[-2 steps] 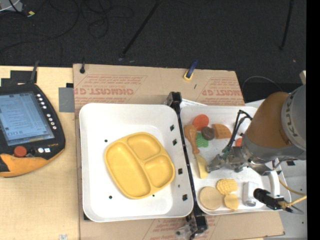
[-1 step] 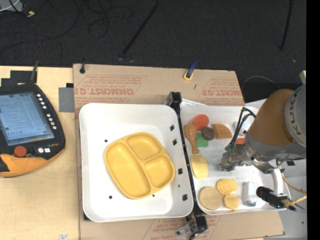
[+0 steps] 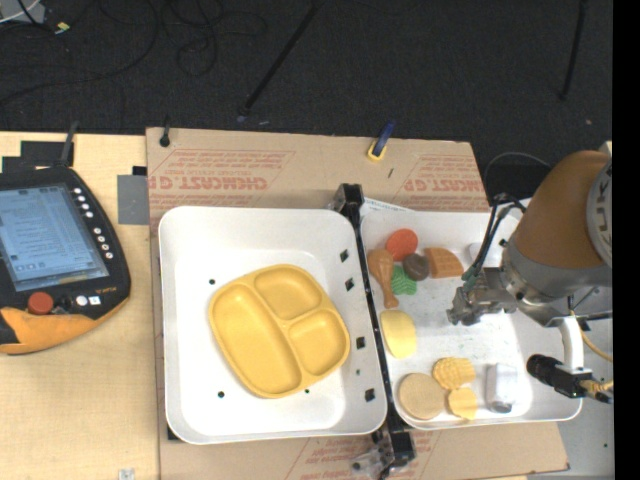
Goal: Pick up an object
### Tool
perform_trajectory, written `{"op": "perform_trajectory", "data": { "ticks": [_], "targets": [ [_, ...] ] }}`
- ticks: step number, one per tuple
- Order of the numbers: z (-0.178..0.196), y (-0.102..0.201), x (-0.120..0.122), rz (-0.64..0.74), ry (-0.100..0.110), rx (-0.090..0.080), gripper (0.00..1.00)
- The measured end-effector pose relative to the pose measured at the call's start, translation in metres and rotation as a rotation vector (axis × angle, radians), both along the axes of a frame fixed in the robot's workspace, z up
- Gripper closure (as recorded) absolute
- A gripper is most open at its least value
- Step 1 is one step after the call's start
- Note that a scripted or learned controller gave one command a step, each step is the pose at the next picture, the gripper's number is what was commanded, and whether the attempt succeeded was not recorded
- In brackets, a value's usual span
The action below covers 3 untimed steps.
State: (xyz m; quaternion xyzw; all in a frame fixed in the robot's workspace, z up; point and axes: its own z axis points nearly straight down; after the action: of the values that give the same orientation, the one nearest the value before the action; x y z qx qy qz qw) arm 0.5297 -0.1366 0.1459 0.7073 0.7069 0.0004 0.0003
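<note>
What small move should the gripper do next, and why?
Probably move left and lower toward the toy food cluster. The gripper sits over a bare patch of the right bin, with nothing seen between its fingers, and those pieces lie nearest.

Your bench (image 3: 100, 398) is pale wood, and a brown cardboard sheet (image 3: 300, 168) covers its middle. On the cardboard you have two white bins touching side by side: the left bin (image 3: 190, 268) and the right bin (image 3: 500, 348). At the bench's left edge rests the control pendant (image 3: 55, 253), screen up.
</note>
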Motion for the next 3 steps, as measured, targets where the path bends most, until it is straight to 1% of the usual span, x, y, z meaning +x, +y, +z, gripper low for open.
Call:
{"op": "perform_trajectory", "data": {
  "ticks": [1, 2, 3],
  "targets": [
    [0.051, 0.0, 0.011, 0.001, -0.001, 0.0, 1.0],
    [0.083, -0.001, 0.011, 0.001, 0.0, 0.0, 1.0],
    [0.074, 0.047, 0.032, 0.004, 0.002, 0.001, 1.0]
  ]
}}
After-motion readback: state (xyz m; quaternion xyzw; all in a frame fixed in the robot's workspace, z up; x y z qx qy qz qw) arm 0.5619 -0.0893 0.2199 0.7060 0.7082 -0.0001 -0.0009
